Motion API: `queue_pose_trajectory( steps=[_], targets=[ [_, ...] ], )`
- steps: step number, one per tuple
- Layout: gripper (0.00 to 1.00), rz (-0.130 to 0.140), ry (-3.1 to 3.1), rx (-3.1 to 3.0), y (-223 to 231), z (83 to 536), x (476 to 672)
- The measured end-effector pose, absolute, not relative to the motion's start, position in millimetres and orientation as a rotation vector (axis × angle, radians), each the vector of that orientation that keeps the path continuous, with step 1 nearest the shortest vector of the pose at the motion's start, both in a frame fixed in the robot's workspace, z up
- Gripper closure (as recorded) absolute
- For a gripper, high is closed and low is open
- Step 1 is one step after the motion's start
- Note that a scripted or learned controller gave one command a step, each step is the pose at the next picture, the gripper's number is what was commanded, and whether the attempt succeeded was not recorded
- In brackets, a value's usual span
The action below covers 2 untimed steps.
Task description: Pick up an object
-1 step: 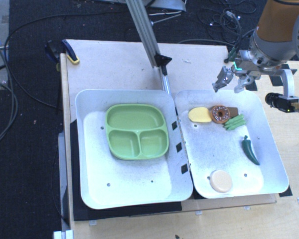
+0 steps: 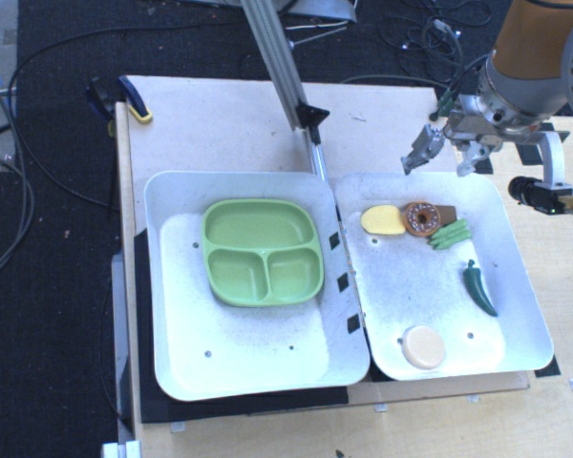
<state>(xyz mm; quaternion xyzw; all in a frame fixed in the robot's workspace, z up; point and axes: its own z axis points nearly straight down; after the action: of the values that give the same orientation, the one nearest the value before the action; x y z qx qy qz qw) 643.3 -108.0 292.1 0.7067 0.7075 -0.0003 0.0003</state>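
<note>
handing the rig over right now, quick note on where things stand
Gripper: open, holding nothing, raised above the far edge of the right bin.
Right bin: yellow piece, donut, green beans, green pepper, tan round piece.
Left bin: green divided plate.
Done: nothing picked.
Left: descend on one object, close, lift.

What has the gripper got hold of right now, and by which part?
Nothing. The gripper hangs open above the far edge of the right bin, with no object between its fingers; the donut lies in the bin.
</note>
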Motion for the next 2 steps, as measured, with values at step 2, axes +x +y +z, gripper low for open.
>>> queue_pose_trajectory(
  steps=[2],
  targets=[
    [0.00,-0.005,2.223,2.223,-104.5,202.2,648.6]
  ],
)
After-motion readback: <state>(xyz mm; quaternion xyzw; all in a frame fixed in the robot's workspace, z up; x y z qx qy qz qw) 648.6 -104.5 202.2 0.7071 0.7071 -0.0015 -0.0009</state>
